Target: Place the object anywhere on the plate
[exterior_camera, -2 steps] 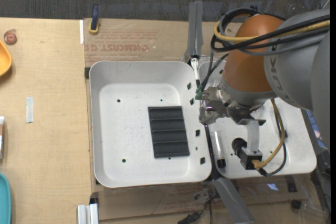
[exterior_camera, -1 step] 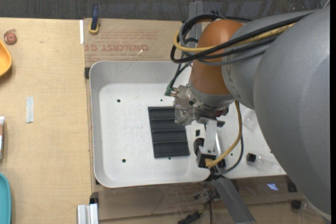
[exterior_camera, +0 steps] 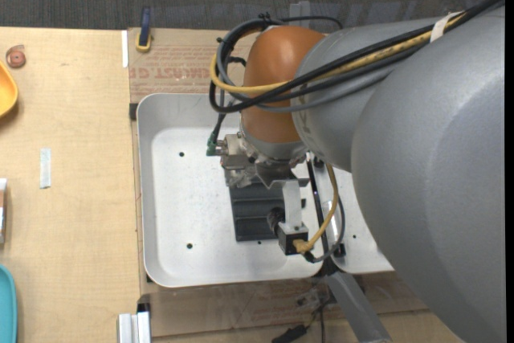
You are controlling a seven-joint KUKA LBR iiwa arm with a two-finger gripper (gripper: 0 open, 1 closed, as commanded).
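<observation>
Overhead, the grey arm (exterior_camera: pixel 418 149) with its orange band (exterior_camera: pixel 277 84) hangs over the white bin (exterior_camera: pixel 173 197) on the bench (exterior_camera: pixel 64 132). Its black tool (exterior_camera: pixel 259 217) sits low inside the bin; its state cannot be told. The task's object is hidden from sight.

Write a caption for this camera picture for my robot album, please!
Grey robot arm with an orange band reaching down into a white bin.

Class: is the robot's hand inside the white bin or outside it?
Inside: the hand hangs low within the white bin's walls, over its floor.
</observation>
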